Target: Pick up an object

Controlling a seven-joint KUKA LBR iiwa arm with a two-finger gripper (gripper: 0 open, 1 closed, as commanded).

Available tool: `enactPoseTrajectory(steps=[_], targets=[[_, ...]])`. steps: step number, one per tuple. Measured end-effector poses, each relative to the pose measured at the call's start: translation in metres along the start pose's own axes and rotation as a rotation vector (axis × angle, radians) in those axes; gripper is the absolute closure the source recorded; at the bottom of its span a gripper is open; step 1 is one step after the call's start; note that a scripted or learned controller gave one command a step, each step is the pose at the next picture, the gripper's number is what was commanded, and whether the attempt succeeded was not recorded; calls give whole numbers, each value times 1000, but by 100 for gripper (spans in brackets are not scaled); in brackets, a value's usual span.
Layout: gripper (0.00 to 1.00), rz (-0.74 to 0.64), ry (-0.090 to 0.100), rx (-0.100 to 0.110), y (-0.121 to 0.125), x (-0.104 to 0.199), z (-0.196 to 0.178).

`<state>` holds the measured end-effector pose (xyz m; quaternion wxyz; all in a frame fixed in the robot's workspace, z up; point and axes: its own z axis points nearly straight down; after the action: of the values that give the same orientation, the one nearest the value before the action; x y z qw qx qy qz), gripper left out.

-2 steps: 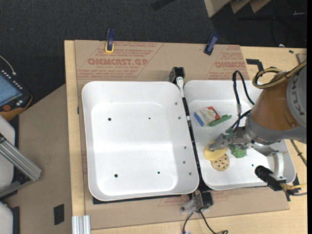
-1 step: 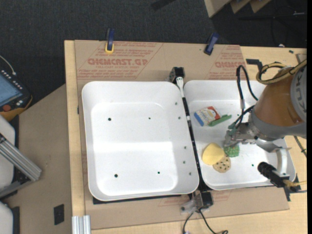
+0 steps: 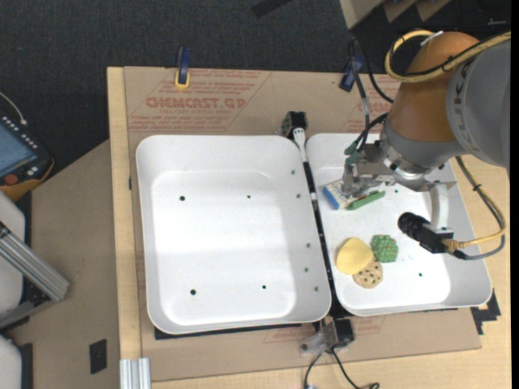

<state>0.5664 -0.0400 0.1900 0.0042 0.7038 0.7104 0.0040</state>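
My gripper [image 3: 355, 186] points down into the back left part of the right bin [image 3: 462, 286]. Directly under it lie a small blue block [image 3: 332, 197] and a green stick [image 3: 366, 200], which pokes out to the gripper's right. Whether the gripper touches either one is hidden by its own body. Nearer the front of the same bin sit a yellow round piece [image 3: 353, 255], a green knobbly piece [image 3: 385, 247] and a brown cookie with dark spots [image 3: 369, 277], packed close together.
The left bin [image 3: 158, 241] stands beside the right one, and their walls meet just left of the blue block. Both rest on a brown cardboard sheet [image 3: 130, 136]. The grey and orange arm [image 3: 442, 87] hangs over the right bin's back.
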Motion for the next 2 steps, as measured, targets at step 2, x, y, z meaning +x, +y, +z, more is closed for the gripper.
enactPoseTrajectory(steps=[2], targets=[[100, 0, 0, -7, -4, 1, -151]])
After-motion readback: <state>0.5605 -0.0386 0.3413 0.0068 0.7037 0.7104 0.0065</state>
